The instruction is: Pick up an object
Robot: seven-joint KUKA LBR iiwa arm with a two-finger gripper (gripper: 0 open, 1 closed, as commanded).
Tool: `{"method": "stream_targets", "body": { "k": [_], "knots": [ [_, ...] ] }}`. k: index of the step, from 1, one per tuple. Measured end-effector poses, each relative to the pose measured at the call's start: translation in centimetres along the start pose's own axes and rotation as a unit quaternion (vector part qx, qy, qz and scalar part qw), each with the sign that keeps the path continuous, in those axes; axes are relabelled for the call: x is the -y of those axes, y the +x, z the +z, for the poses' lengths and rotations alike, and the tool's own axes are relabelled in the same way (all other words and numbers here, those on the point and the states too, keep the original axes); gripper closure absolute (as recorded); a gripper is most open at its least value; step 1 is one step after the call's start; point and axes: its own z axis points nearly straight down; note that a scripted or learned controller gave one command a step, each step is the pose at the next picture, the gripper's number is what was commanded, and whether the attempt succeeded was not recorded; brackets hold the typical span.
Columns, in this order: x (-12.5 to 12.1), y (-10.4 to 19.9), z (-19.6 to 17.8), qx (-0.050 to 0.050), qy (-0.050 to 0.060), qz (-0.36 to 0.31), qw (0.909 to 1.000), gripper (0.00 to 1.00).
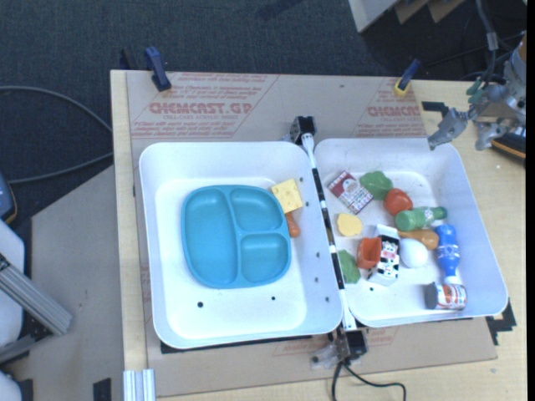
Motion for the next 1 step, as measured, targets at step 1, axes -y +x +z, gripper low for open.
{"method": "stream_targets", "body": {
  "k": [1],
  "knots": [
    [0.29, 4.08, 17.02, 0.001, -0.002, 0.0, 1.0, 0.0]
  ]
}}
